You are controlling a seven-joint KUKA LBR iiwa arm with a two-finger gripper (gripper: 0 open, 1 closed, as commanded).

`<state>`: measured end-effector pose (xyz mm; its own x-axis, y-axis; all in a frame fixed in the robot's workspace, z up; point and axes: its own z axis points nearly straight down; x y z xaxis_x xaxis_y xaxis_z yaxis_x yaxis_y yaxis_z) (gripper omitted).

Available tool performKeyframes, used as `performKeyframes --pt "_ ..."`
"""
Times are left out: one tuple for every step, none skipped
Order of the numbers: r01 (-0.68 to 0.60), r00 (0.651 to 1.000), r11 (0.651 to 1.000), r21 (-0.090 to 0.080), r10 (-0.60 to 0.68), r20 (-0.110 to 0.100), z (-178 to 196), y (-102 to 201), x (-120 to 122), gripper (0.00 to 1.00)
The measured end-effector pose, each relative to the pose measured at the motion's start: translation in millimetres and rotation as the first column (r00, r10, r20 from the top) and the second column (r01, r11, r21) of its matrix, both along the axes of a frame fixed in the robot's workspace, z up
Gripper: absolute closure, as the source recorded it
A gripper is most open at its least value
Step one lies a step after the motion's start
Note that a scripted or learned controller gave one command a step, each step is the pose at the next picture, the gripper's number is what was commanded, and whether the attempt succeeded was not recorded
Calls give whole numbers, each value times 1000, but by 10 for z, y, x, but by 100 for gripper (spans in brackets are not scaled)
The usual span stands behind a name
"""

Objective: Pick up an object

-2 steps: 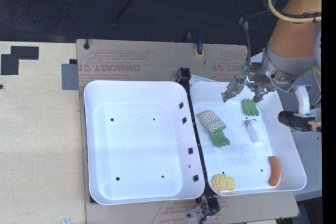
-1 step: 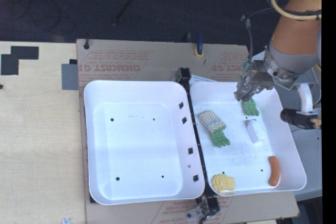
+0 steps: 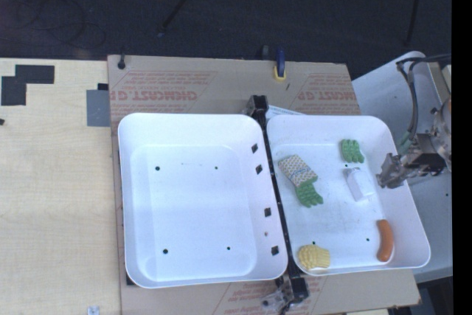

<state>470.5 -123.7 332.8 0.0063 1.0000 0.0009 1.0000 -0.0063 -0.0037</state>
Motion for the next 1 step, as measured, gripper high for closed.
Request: performKeyframes --pt "-14 1000 1000 0 14 7 477 618 61 100"
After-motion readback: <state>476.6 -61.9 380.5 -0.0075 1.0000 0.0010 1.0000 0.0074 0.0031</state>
